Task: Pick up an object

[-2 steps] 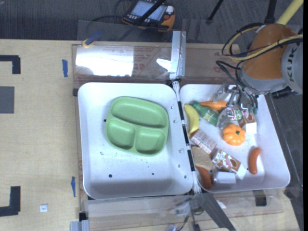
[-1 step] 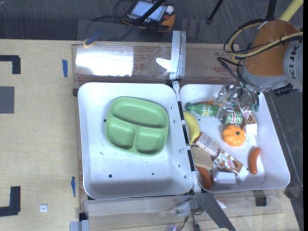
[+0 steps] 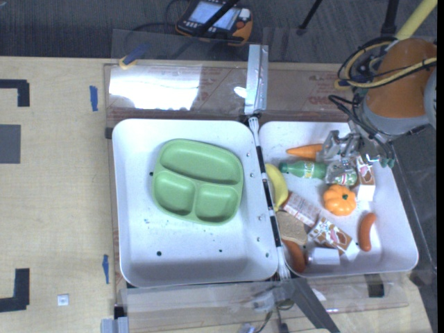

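With the pincer (image 3: pixel 345 151) low over the right bin (image 3: pixel 406 238) near its far edge, whether spread or closed I cannot tell, it should settle squarely on the green bottle (image 3: pixel 305 170) lying just beside the carrot (image 3: pixel 305 150), a slim, slippery-looking thing.

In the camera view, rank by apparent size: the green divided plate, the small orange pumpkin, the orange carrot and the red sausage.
1. Green divided plastic plate, by far the largest.
2. Small round orange pumpkin.
3. Orange carrot and red sausage: both slim and of similar length, too close to rank.
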`<state>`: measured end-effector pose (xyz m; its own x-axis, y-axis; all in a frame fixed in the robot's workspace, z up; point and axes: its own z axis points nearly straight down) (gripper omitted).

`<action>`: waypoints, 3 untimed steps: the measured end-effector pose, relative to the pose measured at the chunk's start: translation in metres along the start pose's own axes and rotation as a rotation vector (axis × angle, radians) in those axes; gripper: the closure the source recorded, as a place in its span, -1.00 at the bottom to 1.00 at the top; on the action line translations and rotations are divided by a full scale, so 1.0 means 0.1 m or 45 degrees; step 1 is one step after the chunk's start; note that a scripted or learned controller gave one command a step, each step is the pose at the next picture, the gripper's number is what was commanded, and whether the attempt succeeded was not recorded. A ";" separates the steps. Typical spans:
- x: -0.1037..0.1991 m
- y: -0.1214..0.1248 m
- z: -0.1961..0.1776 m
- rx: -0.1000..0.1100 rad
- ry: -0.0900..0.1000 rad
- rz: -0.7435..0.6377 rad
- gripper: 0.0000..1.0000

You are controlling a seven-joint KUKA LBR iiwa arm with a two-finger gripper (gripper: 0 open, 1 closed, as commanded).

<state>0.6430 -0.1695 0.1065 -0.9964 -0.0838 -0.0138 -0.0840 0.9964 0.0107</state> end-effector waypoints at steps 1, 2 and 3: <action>-0.09 0.05 -1.47 0.013 0.009 -0.059 1.00; 0.30 0.72 -1.41 0.008 0.016 -0.424 1.00; 0.73 0.68 -1.27 0.005 0.019 -0.724 1.00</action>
<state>0.5632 -0.1096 0.2330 -0.7946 -0.6071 -0.0019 -0.6071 0.7946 0.0017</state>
